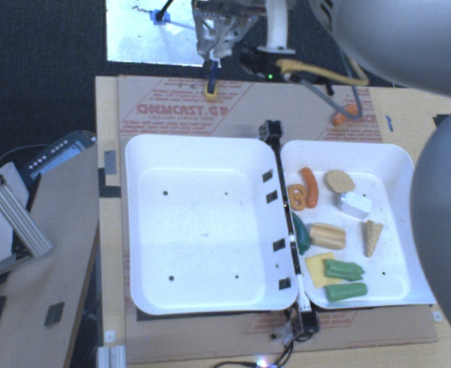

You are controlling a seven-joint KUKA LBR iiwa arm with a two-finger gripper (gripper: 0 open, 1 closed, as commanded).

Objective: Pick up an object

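The gripper hangs at twelve o'clock beyond both bins, and whether it is apart or together I cannot tell. The objects crowd the right bin at three o'clock, so a descent on the hot dog risks nudging the green peppers, cheese wedge or cone just beside it and closing on nothing. The divider clips along the left bin wall stand close to the pretzel and sausage.

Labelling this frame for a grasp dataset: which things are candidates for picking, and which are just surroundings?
For the job, in the right bin:
hot dog
two green pieces
cone
white block
sausage

Surroundings:
left bin
cardboard sheet
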